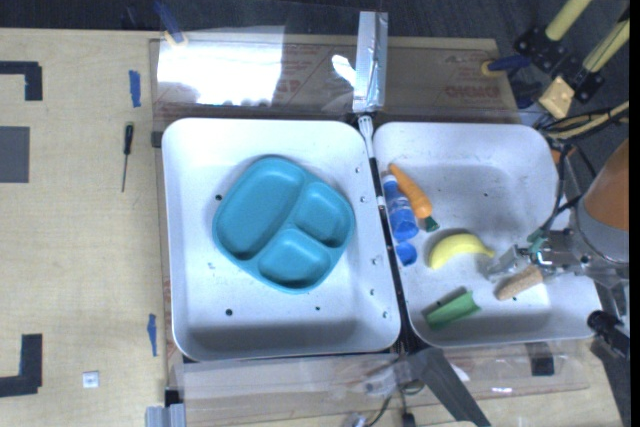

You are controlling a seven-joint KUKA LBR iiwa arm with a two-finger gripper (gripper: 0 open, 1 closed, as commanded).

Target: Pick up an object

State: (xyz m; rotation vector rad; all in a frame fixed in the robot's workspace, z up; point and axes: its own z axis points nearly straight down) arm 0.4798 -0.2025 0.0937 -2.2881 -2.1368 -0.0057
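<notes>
The right bin (480, 150) holds several small items. An orange carrot (412, 191) and a blue bottle (402, 218) lie along its left wall. A yellow banana-like piece (455, 247) rests in the middle, and a green block (449, 307) lies near the front. A tan stick-shaped piece (520, 284) sits at the right side. My gripper (518, 262) is low over the bin's right part, just above and touching or nearly touching the tan piece, right of the yellow piece. Nothing is visibly lifted.
The left bin (190, 245) carries a blue divided plate (285, 222). A metal divider post (369, 60) stands behind the seam between the bins. The arm's orange band (612, 197) sits at the right edge, with cables beside the right bin's wall.
</notes>
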